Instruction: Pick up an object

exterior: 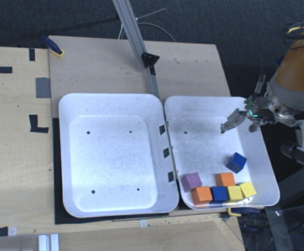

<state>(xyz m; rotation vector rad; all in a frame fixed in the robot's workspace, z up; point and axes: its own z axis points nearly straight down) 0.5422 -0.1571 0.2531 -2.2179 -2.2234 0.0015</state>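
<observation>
Several small cubes lie in the right bin [204,135]. A dark blue cube [237,161] sits alone near the bin's right wall. Along the front edge are a purple cube [191,181], an orange cube [201,194], a second blue cube [219,193], another orange cube [224,179] and two yellow cubes [235,193] [247,189]. My gripper [242,125] hovers over the bin's right rear part, beyond the lone blue cube. It is open, with nothing between its fingers.
The left bin [110,150] adjoins the right one. A grey metal bar [133,30] slants down from the top to the bins' rear junction. The bench's wooden surface [16,140] extends to the left, and a blue-yellow tool [53,46] lies at the back left.
</observation>
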